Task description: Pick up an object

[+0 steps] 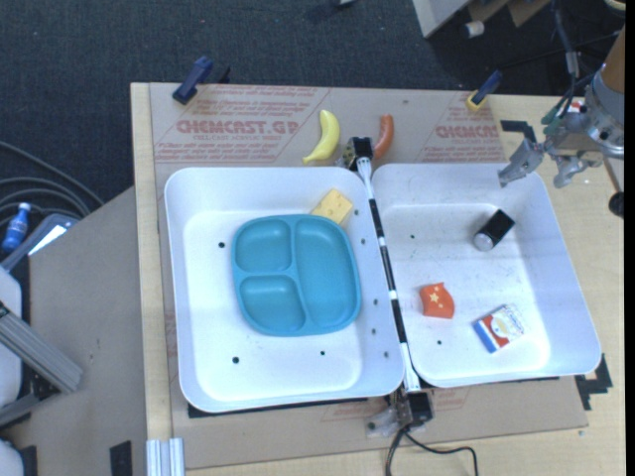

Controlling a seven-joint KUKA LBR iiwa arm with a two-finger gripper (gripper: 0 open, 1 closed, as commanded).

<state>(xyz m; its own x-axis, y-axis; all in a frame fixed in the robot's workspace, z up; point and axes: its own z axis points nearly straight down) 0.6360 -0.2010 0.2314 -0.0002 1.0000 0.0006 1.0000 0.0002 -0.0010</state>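
Objects lie in the right bin: a black cylinder near its upper middle, a red-orange block lower down, and a small white, red and blue packet beside that. The gripper hovers over the bin's upper right corner, apart from them all, its fingers seemingly spread with nothing between. The left bin holds a blue divided plate and a yellow block.
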